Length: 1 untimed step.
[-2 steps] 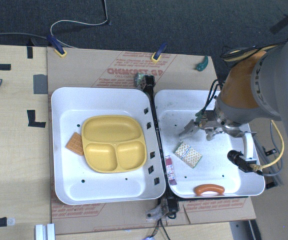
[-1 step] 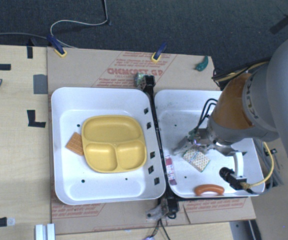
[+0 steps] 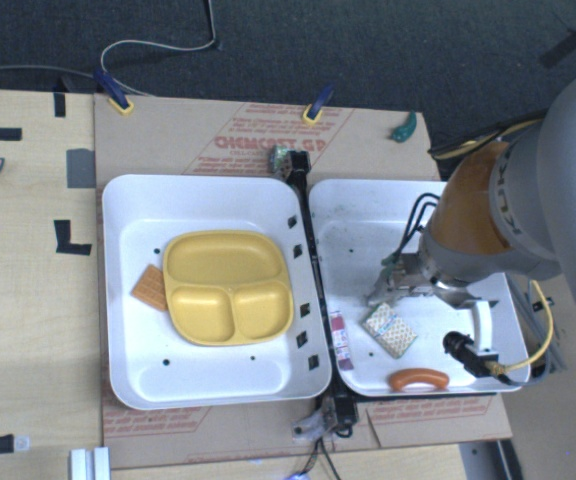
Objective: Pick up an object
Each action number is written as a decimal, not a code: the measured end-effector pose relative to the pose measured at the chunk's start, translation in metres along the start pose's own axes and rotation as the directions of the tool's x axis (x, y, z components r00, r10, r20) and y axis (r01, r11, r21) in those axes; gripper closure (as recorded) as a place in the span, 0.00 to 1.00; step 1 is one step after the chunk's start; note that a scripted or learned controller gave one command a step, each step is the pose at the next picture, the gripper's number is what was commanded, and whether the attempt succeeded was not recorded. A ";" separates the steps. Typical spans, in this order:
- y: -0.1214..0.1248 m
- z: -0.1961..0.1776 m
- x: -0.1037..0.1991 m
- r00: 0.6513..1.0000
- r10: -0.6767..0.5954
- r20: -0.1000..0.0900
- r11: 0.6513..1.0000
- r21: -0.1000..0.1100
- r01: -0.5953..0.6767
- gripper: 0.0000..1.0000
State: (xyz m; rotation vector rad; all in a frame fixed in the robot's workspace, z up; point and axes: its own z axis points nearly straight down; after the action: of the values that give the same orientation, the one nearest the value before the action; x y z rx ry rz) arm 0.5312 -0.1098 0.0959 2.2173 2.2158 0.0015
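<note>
The gripper [image 3: 393,286] is hovering in the right bin [image 3: 353,208], its fingers spreading apart with nothing between them. Just below it a patterned packet [image 3: 391,330] is lying tilted, with an orange ring [image 3: 418,379] nearer the front wall. A yellow divided plate [image 3: 230,286] is sitting in the left bin [image 3: 128,268].

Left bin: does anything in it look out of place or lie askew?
A small tan, cracker-like piece is wedged at a tilt beside the yellow divided plate, partly hidden under its left rim, in the left bin. The plate itself lies slightly rotated against the bin's walls. Nothing looks spilled or broken.
</note>
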 end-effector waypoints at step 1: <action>0.000 -0.009 0.001 1.000 -0.001 -0.001 1.000 0.001 0.001 1.00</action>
State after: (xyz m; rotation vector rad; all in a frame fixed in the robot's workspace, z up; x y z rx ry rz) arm 0.5311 -0.1092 0.1050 2.2180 2.2176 0.0012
